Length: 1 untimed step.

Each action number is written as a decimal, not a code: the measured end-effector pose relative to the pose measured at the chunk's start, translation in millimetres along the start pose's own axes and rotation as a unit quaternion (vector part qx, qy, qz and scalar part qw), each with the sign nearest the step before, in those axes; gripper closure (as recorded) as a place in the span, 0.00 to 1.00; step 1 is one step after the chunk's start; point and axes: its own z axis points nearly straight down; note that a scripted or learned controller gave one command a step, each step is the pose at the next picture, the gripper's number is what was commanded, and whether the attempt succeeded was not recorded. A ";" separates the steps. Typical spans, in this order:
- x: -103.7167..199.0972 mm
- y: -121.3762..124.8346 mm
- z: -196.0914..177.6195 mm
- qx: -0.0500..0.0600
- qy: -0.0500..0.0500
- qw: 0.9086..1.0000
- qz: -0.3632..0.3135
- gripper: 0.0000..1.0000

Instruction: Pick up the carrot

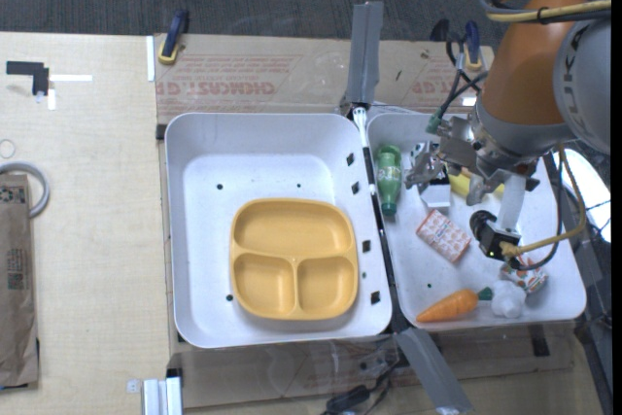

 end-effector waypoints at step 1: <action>-1.2 0.3 -7.8 0.001 -0.001 1.000 0.001 1.00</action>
